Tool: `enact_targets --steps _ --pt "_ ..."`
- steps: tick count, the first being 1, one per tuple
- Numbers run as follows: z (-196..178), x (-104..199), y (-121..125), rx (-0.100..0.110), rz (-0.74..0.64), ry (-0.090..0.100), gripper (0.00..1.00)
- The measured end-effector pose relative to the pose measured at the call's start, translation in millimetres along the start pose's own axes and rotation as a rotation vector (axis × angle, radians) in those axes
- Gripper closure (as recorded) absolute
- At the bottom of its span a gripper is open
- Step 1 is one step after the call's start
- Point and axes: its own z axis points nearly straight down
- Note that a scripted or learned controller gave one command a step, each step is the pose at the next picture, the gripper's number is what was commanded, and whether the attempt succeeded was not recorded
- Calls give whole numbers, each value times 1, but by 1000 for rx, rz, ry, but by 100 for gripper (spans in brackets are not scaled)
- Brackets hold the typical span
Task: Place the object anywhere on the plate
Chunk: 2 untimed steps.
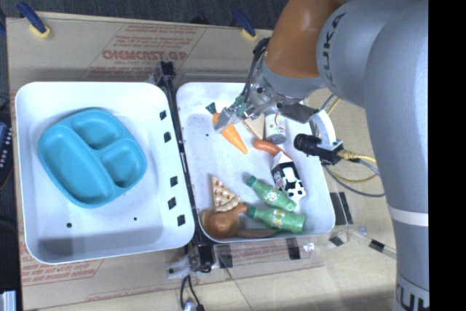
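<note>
Light-blue three-compartment plastic plate (91,155) sits in left white bin (44,240). Centre frame, right white bin (191,156): orange cone-shaped toy carrot (233,137), pointed tip lower right, lying just below gripper (234,114); whether the claw is released or clenched, cannot tell. Green bottles (275,206) lower right.

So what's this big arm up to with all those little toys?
The grey arm reaches in from the right, with its pincer low over the right bin, right by a toy carrot. That bin also has two green bottles, a pizza slice and a cow-patterned carton. The blue plate sits in the left bin, with nothing on it yet.
</note>
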Motion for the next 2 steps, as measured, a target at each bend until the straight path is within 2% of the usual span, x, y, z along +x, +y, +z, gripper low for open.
enact_targets --steps 1,2 --pt "-8 136 55 1 118 6 100" --pt "-8 130 52 3 128 2 0"
